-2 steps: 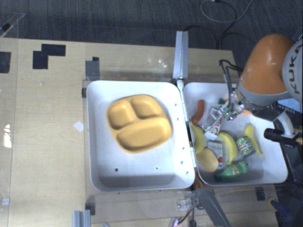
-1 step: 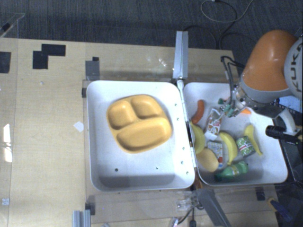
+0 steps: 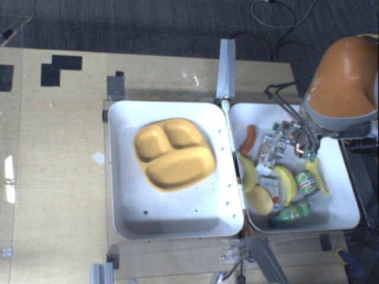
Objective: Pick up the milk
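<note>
Camera view looks down on two white bins side by side on a pale bench. Left bin [image 3: 124, 218] holds a yellow three-part tray [image 3: 173, 154], lying roughly in the middle, well apart from the walls. Right bin [image 3: 349, 212] is crowded with food items. A red sausage [image 3: 249, 139] lies tilted near the bin's far left corner. Just right of the dividing wall a banana [image 3: 249, 173] lies along the left wall, and near it, toward the near edge, sits a tan potato-like piece [image 3: 259, 200]. The milk [image 3: 269, 187], a small whitish carton with a printed label, lies among these items, between the left banana and a second curved banana [image 3: 288, 182], touching or nearly touching both. A green bottle [image 3: 290, 213] lies on its side along the near wall. A small can [image 3: 306, 183] with a green and red label sits just right of the second banana, with another yellow piece [image 3: 317, 176] beside it. The arm's orange band [image 3: 343, 78] looms over the far right corner, and the gripper [image 3: 284, 144] hangs over the bin's middle, above and slightly far of the milk. Whether the claw is spread or pressed together cannot be told, since its metal parts blur into the clutter.
</note>
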Controlling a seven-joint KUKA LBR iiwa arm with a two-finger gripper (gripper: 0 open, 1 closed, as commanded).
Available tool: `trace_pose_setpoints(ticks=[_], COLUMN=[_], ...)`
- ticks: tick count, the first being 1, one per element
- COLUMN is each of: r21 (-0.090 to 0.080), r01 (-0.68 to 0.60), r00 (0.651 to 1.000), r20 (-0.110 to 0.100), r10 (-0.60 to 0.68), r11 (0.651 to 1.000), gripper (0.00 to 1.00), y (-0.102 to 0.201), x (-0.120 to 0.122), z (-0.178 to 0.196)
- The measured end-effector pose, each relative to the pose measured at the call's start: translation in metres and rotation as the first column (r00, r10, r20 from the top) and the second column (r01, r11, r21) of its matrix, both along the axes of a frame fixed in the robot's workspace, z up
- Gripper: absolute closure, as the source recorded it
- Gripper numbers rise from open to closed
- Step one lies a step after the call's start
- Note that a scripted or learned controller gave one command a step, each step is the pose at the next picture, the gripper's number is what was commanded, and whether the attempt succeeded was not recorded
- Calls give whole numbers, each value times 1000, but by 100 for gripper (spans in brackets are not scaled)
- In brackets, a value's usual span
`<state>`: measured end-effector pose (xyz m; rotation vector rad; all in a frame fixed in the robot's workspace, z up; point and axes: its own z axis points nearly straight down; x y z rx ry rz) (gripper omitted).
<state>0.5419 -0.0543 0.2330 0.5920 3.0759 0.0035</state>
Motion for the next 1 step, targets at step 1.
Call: trace_pose_setpoints(ticks=[1], r21=[-2], r01=[-186], r00=[982], r20=[0], r10=[186], r11=[982], gripper=[100], y=[15], x=[-20], z=[17])
